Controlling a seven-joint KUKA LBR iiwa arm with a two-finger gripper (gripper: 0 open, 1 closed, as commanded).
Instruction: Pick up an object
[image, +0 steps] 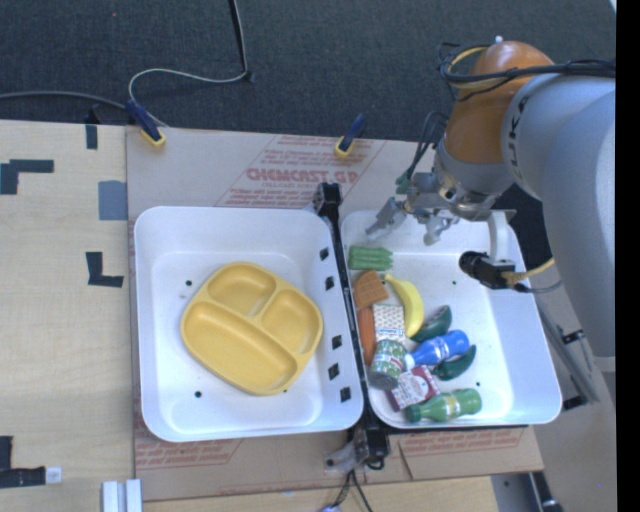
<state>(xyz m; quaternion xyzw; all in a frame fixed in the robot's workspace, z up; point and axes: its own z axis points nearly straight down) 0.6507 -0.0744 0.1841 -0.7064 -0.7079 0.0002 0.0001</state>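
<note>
the gripper is poised, fingers spread and unladen, above the right bin; descent onto the banana is called for next.

We look down at a slant from above the bench, both white bins in frame, the arm entering from their right.

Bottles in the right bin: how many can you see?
2. A blue bottle lies near the bin's middle, and a green bottle lies by the near wall. The pile is crowded, so another could be hidden beneath it.
</note>
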